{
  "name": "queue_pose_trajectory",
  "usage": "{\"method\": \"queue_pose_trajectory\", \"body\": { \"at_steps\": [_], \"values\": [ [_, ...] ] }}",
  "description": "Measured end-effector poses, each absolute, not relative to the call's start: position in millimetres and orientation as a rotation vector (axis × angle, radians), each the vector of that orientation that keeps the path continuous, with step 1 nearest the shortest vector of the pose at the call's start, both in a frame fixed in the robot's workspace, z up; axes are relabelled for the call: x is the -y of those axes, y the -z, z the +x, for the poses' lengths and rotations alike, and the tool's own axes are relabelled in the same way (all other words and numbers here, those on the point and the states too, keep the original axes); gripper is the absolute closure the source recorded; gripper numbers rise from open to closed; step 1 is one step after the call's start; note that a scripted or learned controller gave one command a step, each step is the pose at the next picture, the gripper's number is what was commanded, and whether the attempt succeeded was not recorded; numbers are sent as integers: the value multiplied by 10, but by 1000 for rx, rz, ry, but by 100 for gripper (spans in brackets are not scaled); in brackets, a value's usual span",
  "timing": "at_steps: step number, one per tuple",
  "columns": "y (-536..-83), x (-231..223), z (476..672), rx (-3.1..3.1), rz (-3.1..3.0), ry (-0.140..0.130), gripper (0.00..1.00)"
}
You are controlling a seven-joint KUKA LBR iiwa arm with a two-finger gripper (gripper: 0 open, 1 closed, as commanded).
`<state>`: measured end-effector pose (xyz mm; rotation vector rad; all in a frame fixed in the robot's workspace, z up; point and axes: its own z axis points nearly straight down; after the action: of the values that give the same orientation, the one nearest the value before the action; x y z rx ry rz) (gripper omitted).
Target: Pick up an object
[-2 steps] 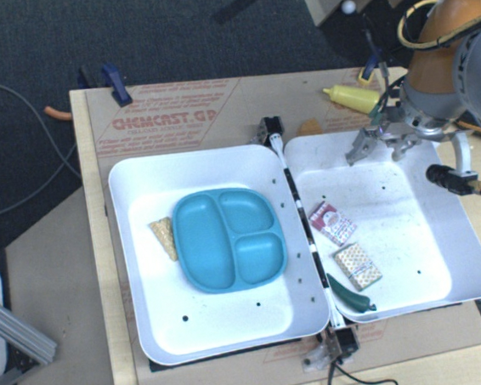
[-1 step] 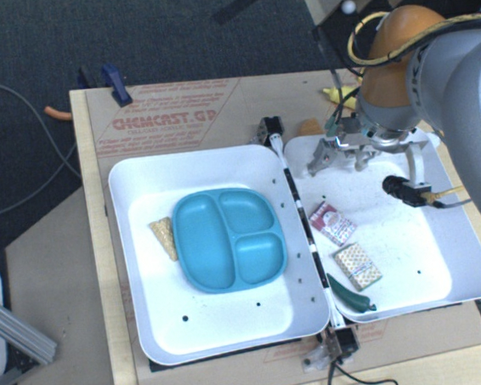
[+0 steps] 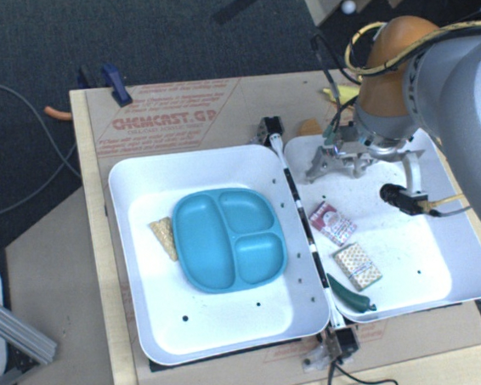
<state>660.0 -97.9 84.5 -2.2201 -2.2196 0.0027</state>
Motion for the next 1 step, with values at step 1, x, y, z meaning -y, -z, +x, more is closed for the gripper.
{"method": "queue_pose_trajectory", "body": {
  "at_steps": [1],
  "values": [
    [-844,922,6100,2219,-2221,-1,0]
  ]
}}
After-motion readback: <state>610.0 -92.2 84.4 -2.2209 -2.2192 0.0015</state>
